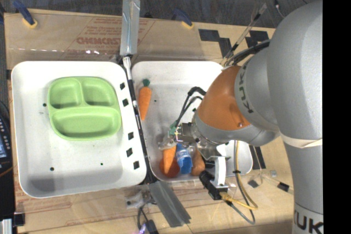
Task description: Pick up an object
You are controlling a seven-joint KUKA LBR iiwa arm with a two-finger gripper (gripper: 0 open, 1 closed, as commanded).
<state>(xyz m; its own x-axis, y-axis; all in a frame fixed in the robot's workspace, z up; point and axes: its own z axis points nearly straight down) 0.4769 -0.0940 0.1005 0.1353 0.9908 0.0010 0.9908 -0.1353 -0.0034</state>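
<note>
My gripper [178, 146] reaches down into the front of the right bin [170, 76], under the orange wrist band. Right below it lies a cluster of small objects: an orange piece [168, 159], a blue one [184, 159] and a brownish one [197, 164]. The wrist hides the fingers. A toy carrot [144, 101] with a green top lies apart near the bin's left wall, further back.
The left bin [33, 167] holds a green divided plate [84, 107]. A black-clipped divider [131, 118] separates the two bins. The big grey arm [290, 79] covers the right bin's right side. Cables hang by the front edge.
</note>
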